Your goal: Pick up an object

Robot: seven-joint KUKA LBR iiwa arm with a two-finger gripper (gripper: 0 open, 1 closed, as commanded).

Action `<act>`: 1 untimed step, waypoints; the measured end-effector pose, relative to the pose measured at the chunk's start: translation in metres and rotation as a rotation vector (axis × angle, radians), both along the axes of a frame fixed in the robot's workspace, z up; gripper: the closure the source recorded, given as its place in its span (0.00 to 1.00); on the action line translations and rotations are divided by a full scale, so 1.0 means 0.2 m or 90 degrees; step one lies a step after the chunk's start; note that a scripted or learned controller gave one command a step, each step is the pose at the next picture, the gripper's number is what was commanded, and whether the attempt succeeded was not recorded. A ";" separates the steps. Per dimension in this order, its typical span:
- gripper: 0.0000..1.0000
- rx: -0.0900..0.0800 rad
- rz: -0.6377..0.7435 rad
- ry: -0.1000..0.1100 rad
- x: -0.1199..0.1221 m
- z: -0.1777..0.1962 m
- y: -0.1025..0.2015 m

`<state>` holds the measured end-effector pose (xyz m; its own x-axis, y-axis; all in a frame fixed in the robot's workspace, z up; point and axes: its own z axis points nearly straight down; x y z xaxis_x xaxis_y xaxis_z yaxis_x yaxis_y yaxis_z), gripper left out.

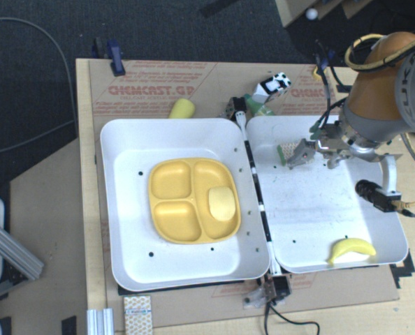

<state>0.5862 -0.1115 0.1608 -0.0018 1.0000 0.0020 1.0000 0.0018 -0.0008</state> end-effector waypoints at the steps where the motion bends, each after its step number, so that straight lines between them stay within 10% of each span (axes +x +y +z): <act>1: 0.00 -0.001 -0.001 0.001 0.16 -0.38 0.06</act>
